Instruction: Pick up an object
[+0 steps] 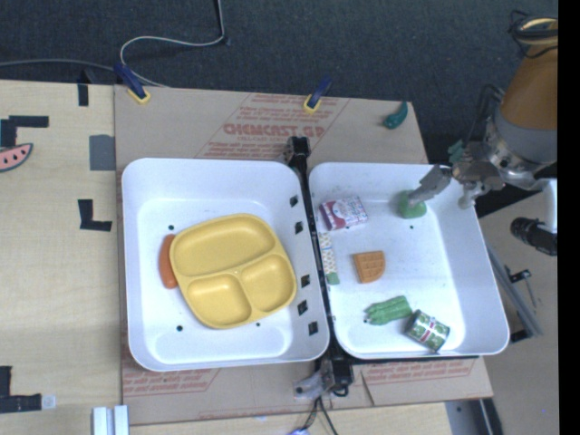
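Green round object (412,207) sits at gripper (433,183) tip.

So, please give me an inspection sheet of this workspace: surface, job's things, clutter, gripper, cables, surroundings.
Surface: cardboard sheet bearing left bin and right bin.
Job's things: in the right bin a green piece, red-white packet, orange square, green vegetable, can. In the left bin a yellow tray over an orange item.
Clutter: teal object on the cardboard's far corner.
Gripper: gripper over the right bin's far side, beside the green piece; grasp unclear.
Cables: white cable on the floor.
Surroundings: dark carpet, yellow clamps.
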You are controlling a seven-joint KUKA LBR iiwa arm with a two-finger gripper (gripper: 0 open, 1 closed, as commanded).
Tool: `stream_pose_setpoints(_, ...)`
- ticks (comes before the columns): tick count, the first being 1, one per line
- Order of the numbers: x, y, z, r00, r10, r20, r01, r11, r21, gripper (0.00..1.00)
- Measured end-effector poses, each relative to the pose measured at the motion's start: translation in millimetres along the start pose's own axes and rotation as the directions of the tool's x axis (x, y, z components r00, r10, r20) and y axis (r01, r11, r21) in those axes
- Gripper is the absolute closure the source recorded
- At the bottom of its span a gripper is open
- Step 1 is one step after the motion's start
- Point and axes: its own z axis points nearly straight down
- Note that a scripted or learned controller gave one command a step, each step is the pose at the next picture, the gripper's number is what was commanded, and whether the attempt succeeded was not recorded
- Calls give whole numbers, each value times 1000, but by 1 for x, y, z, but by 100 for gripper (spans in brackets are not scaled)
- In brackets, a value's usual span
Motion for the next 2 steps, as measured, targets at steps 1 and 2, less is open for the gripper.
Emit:
stream_pose_setpoints(1, -2, 9, 135, 1000, 0, -1, 0, 1000, 3, 0)
stream_pose_setpoints(2, 12, 40, 167, 1000, -1, 1, 1, 1000, -3, 0)
